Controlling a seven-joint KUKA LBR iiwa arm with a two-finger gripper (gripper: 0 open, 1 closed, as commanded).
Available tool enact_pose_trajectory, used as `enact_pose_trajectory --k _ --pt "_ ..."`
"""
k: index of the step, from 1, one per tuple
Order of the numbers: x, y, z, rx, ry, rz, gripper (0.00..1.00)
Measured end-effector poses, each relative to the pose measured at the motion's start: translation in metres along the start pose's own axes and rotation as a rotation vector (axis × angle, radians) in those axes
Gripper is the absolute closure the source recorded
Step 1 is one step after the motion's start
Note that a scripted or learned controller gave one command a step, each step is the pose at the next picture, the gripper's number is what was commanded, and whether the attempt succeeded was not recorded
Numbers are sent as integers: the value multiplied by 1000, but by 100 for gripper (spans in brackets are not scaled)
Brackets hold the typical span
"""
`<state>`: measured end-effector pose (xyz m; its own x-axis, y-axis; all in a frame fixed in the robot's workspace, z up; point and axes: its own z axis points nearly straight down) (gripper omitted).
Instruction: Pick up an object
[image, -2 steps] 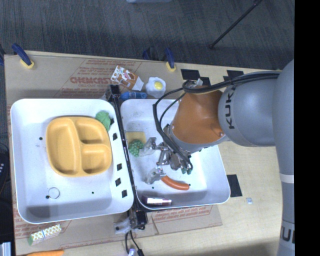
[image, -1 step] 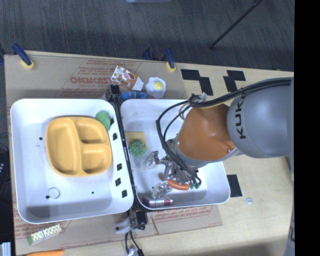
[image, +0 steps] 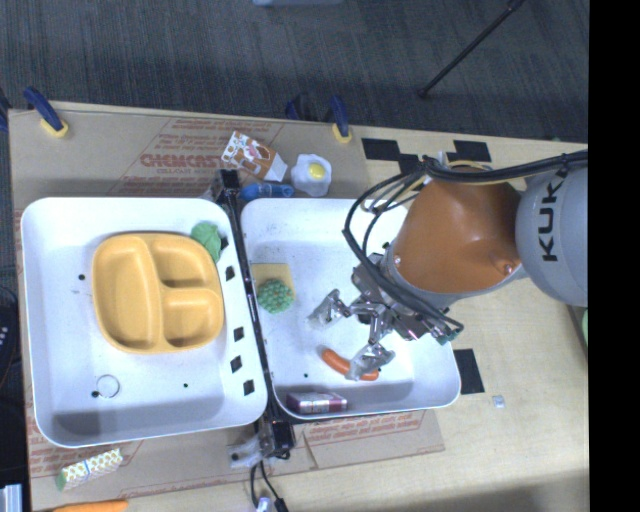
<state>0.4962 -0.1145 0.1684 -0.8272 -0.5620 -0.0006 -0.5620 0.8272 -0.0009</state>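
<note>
My gripper (image: 346, 334) hangs over the right bin (image: 300, 225), its two metal fingers spread apart, so it is open. One finger (image: 325, 308) points left toward the bin's middle. The other finger (image: 370, 356) sits right above an orange carrot-like piece (image: 343, 364) near the bin's front. Nothing is held between the fingers. A green knobbly ball (image: 274, 293) rests on a yellow sponge (image: 270, 272) at the bin's left side. A dark red tube (image: 317, 404) lies along the front wall.
The left bin (image: 60, 400) holds a yellow divided tray (image: 158, 290), a green object (image: 208, 237) at its far corner and a clear ring (image: 107, 385). Behind the bins lie a printed packet (image: 244, 153), a blue item (image: 266, 189) and a yellow-white cup (image: 313, 173).
</note>
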Motion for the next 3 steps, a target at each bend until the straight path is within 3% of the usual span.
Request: enact_pose_trajectory --k 1,2,3 --pt "-13 18 77 -1 0 -231 0" --pt "-1 16 77 -2 0 -749 0" --pt "11 19 50 -2 0 -926 0"
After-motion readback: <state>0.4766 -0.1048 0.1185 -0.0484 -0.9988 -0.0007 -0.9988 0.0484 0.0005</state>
